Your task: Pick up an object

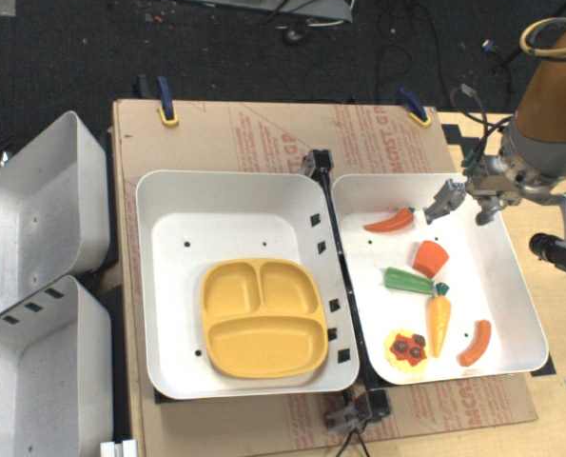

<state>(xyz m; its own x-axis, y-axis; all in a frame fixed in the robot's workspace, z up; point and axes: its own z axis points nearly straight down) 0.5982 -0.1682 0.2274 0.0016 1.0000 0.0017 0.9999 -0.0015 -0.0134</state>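
- The right bin (511, 255) is the landmark here: a shallow white tray with rounded corners, lying beside the left bin (168, 255) on the brown bench (244, 131).
- The claw (465, 204) hangs over the right bin's far edge, near its far right corner, with the grey and orange arm (549, 103) reaching in from beyond that corner.
- Its two dark fingers (444, 201) stand spread apart with nothing between them; the claw is released.
- A red chili pepper (390, 221) lies in the far part of the right bin, just beside the claw's nearer finger, apart from the bin's far wall.
- A red-orange block (431, 256) sits near the middle of the right bin, with bare white floor between it and the right wall.
- A green cucumber (409, 280) lies just in front of the block, pointing across the bin, and its end meets the leafy top of a carrot (439, 320).
- The carrot points toward the right bin's near edge.
- A small yellow plate with dark berries (408, 348) rests in the near left corner of the right bin, close against the rim and just beside the carrot's tip.
- A red sausage (475, 342) lies near the bin's near right corner, clear of the carrot.
- The right side of the right bin's floor is bare, the widest open room.
- Left of the right bin, the left bin holds a yellow divided tray (263, 317) toward its near edge.
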